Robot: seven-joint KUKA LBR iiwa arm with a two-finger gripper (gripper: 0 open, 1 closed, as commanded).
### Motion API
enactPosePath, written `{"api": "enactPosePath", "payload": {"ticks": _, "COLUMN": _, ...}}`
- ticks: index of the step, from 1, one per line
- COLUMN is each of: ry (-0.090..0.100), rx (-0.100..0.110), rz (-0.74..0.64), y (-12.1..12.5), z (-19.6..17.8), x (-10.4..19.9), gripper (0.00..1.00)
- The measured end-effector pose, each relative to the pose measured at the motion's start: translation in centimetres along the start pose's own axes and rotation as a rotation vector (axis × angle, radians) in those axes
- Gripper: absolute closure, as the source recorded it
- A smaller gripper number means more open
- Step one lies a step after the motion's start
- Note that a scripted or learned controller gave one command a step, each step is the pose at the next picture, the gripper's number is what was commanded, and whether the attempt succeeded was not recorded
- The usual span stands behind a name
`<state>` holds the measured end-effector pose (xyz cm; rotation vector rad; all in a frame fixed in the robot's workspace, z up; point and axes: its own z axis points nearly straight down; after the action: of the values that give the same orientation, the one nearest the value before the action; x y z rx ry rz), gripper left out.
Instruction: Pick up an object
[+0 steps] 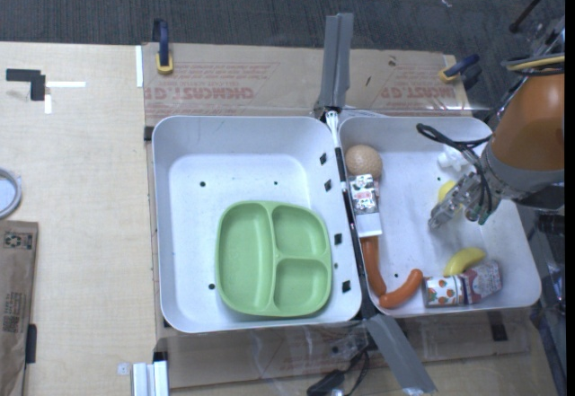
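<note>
The small curved yellow plastic banana (464,259), just below the gripper (446,213) whose state cannot be told, appears light, rigid and slippery; grasp across its middle.

arm (536,129) cropped at right, claw (454,206) blurred
</note>
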<state>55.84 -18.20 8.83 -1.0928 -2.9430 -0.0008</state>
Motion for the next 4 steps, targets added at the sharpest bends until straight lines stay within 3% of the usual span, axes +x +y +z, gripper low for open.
{"api": "enactPosePath", "payload": {"ticks": 1, "ry": 0.000, "rx": 0.000, "rz": 0.000, "y": 0.0, "z": 0.0, "x": 0.0, "gripper": 0.00}}
{"api": "enactPosePath", "payload": {"ticks": 2, "ry": 0.003, "rx": 0.000, "rz": 0.044, "y": -8.3, "z": 0.0, "x": 3.5, "gripper": 0.00}}
{"api": "enactPosePath", "payload": {"ticks": 3, "ry": 0.005, "rx": -0.002, "rz": 0.046, "y": -8.1, "z": -0.5, "x": 3.5, "gripper": 1.00}}
{"api": "enactPosePath", "payload": {"ticks": 4, "ry": 0.004, "rx": 0.001, "rz": 0.030, "y": -2.6, "z": 0.1, "x": 8.4, "gripper": 1.00}}
